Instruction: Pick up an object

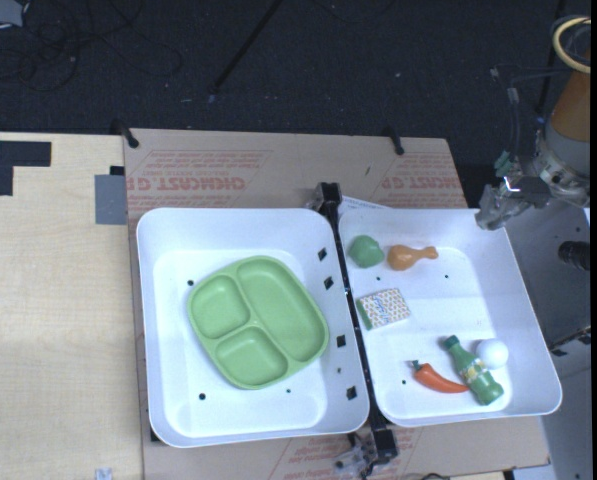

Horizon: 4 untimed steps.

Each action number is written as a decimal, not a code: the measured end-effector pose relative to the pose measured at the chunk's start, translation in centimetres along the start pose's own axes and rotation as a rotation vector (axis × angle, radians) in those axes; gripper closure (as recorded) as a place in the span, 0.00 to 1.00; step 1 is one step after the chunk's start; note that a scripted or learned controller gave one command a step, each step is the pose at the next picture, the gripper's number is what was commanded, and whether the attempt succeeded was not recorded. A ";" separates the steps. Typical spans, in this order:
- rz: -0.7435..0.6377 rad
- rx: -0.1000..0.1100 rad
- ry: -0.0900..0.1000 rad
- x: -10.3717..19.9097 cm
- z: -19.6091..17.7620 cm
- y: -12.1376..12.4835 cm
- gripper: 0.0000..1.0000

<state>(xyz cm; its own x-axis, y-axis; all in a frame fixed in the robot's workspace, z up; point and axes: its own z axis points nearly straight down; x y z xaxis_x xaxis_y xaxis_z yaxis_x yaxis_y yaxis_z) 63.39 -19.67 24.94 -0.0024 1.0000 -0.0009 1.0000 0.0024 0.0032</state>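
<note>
The toy chicken leg (411,257), at twelve o'clock in the right bin (523,298), looks light, stiff and smooth, best pinched across its plump end; the gripper (498,206), at its three o'clock, holds nothing.

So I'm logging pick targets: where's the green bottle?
In the right bin, near its front right corner, the green bottle lies between the white ball and the chili pepper.

Open floor between patterned card (383,308) and bottle (472,370)
</note>
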 end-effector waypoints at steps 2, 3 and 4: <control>-0.001 0.007 0.003 10.3 1.9 -0.5 1.00; -0.002 0.007 0.004 14.9 1.2 -1.2 1.00; -0.002 0.007 0.003 19.6 1.1 -1.2 1.00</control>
<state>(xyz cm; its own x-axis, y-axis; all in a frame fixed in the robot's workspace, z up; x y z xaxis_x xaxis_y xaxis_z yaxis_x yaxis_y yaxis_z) 62.14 -0.05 23.82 -0.0047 1.0000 0.0022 1.0000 0.0047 -0.0039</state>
